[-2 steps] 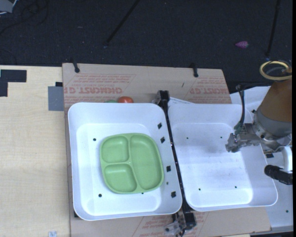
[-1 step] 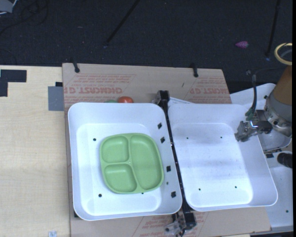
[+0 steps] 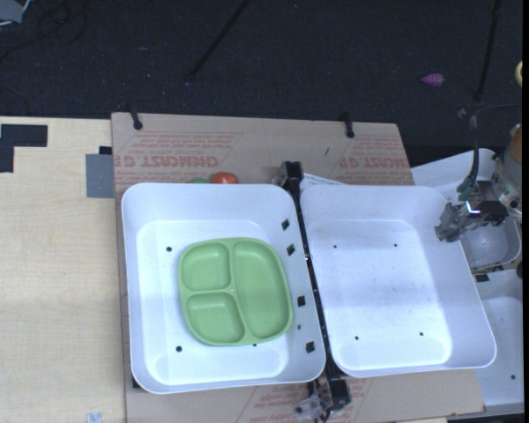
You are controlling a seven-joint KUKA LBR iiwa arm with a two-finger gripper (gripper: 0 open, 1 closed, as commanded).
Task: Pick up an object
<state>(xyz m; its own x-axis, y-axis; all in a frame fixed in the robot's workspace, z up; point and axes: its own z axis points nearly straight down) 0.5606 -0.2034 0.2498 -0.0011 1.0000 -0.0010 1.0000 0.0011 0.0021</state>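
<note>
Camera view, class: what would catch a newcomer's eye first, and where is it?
The green divided plate stands out most, lying flat in the left white bin. Next comes a small orange-red object on the cardboard just behind that bin's far rim. At the right edge, the pincer hangs over the right bin's outer rim.

Single fixed camera above bench (image 3: 53,263); slanted downward over both bins (image 3: 150,236).

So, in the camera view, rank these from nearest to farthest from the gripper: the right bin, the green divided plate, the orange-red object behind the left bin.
1. Right bin: its right rim is beside the gripper.
2. Green divided plate: in the left bin.
3. Orange-red object: behind the left bin's far rim; close to the plate's distance, so the order is unsure.
</note>
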